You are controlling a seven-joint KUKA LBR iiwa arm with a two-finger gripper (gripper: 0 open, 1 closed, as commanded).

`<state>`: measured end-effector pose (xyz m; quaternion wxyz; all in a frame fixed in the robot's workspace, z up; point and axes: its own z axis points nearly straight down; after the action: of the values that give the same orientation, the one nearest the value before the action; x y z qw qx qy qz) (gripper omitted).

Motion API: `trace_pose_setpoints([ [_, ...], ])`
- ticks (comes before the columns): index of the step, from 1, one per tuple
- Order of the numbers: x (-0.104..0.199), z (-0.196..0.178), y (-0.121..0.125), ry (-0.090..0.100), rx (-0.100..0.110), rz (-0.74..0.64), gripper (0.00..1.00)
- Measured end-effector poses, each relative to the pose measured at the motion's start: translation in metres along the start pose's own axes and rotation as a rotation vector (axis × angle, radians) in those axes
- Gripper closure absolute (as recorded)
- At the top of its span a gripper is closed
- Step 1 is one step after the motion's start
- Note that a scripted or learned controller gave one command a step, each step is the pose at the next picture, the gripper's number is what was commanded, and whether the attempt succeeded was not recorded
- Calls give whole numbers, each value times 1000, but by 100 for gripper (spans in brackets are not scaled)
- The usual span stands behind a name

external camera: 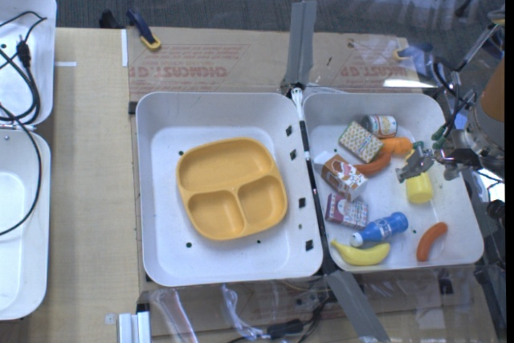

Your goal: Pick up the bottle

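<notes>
Banana (361, 253) sits nearest the camera, at the 6 o'clock edge of the right bin (458, 249), touching or just under the bottle. Bottle (380, 228), blue body with a white cap end, lies on its side just above the banana, cap toward 8 o'clock. Hand (418, 162) hangs over the right bin at its 3 o'clock side, small dark fingers pointing toward 9 o'clock, with nothing seen between them; whether they are wide or narrow, cannot tell, too small and dark. Bottle lies at about 7 o'clock from the hand, apart from it, with the yellow block (419, 188) between the two, just below the hand. Orange sausage-shaped toy (431, 241) lies at 3 o'clock of the bottle, near the bin's lower right corner. Two small cartons (344, 175) lie at 10 to 11 o'clock of the bottle, one above the other. Checkered box (360, 141), small can (381, 124) and carrot (382, 157) cluster toward the bin's 12 o'clock side. Left bin (157, 173) holds a yellow divided plate (231, 187) near its middle. Both bins rest on the surface (88, 140), with a blue-yellow tool (143, 30) at its 12 o'clock edge.
</notes>
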<state>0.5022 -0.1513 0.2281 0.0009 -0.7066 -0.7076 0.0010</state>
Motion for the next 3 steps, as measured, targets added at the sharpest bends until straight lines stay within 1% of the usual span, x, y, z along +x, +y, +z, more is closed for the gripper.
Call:
trace_pose_setpoints([
  [1, 0, -8, 0, 0, 2, 1, 100],
  [2, 0, -8, 0, 0, 2, 1, 0],
  [3, 48, 116, -25, 1, 1, 70, 0],
])
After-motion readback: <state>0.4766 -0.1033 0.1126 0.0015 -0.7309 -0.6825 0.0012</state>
